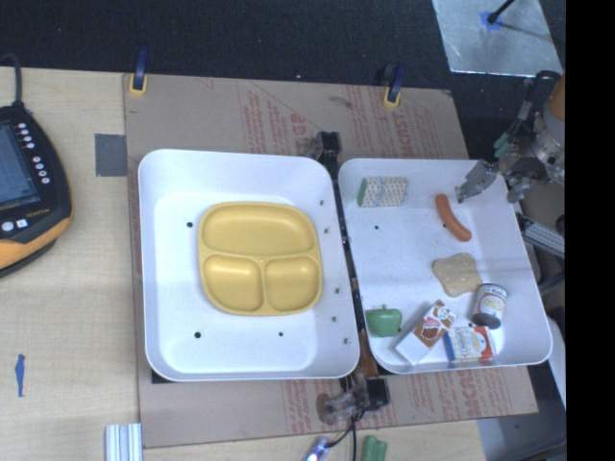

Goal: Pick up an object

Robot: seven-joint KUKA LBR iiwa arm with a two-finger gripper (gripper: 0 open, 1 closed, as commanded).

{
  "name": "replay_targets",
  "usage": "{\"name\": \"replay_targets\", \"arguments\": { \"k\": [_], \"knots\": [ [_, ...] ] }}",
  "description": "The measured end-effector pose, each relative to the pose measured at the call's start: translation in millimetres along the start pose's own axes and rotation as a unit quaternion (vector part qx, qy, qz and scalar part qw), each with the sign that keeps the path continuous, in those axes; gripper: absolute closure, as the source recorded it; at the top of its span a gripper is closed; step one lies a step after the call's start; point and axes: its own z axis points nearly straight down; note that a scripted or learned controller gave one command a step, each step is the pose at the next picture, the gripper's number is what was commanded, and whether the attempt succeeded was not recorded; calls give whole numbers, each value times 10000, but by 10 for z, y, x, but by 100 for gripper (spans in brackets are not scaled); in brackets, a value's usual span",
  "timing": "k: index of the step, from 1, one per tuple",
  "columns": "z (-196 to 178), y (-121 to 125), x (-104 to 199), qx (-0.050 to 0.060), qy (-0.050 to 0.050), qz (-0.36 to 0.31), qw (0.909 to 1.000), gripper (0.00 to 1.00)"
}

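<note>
Here, in the camera view, the gripper (492, 182) hangs over the far right corner of the right bin (384, 173), its two fingers spread apart with nothing between them. The nearest candidate is the toy sausage (454, 217), which lies on the bin floor just to the view's left of the fingertips and a little nearer the camera. Its long axis runs at a slant, from upper left to lower right in the view, so I judge the fingers would need to straddle it across that line. Further toward the camera sit a tan cookie-shaped piece (456, 274), a small can (489, 305) and a juice carton (426, 332). The yellow divided plate (259, 257) in the left bin (168, 257) is well apart from the gripper.
</note>
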Motion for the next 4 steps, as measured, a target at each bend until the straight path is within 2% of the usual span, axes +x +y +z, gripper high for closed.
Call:
{"name": "replay_targets", "arguments": {
  "k": [1,2,3,4],
  "knots": [
    [832,338,2,10,5,-1,10000,0],
    [749,168,266,2,0,-3,10000,0],
    [699,243,-8,-15,8,22,10000,0],
    [821,-563,-4,4,2,6,10000,0]
  ]
}}
